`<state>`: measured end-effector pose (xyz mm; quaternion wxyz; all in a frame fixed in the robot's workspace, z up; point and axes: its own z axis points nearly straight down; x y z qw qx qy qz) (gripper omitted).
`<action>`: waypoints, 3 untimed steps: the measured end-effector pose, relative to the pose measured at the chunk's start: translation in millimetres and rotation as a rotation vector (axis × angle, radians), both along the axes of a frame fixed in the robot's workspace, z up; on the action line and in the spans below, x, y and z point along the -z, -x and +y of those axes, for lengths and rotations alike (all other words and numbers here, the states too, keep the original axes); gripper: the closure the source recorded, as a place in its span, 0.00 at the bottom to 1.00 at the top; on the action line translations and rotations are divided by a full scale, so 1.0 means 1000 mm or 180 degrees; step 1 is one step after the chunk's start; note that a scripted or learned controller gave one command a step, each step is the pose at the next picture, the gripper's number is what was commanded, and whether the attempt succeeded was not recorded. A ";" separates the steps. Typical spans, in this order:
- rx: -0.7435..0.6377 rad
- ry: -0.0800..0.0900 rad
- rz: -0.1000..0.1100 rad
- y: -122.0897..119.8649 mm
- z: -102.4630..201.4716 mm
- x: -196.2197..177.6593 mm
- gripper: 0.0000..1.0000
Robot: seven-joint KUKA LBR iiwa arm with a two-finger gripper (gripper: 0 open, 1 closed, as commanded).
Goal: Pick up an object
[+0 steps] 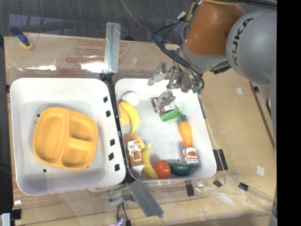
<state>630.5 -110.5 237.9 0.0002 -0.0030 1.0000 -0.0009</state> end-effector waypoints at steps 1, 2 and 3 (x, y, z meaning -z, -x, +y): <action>0.0060 -0.0010 0.0040 -0.020 -0.022 0.127 0.00; -0.0439 -0.0004 0.0002 0.007 -0.076 0.145 0.00; -0.0780 -0.0003 -0.0016 -0.016 -0.025 0.144 0.00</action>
